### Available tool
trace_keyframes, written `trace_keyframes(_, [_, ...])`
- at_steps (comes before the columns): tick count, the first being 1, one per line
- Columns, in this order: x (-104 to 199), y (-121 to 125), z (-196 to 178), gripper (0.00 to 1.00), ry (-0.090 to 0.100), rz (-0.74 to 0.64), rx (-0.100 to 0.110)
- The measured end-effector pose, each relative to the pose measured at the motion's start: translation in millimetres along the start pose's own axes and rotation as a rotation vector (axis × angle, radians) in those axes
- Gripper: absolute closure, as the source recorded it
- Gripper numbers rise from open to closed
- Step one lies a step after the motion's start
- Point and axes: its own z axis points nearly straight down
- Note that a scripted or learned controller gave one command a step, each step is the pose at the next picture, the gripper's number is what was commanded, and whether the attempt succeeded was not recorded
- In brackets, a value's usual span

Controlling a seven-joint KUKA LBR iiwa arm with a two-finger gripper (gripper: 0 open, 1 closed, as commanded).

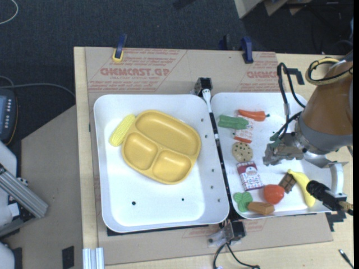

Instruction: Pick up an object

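Note:
The right bin (263, 132) holds several toy foods. An orange carrot (252, 115) and a green vegetable (232, 122) lie at its far end. A round cookie (242, 150) sits mid-bin, with a red packet (250, 176) just in front of it. Along the near edge are a red tomato (274, 194), a brown sausage (261, 208), a green leafy piece (242, 199), a brown block (288, 182) and a yellow banana (303, 185). My gripper (273, 153) hangs low over the bin's middle, right of the cookie and above the tomato. I see nothing held in it.
The left bin (157, 209) holds a yellow divided tray (160, 146), with a corn cob (122, 129) lying against the tray's left edge. The grey and orange arm (328, 116) covers the right bin's right side. Black cables loop near the arm.

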Motion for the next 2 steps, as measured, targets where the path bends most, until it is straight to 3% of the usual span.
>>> trace_keyframes(1, [2,-4,-45,1.00,0.000,0.000,0.000])
trace_keyframes(2, [2,-3,-62,1.00,0.000,0.000,0.001])
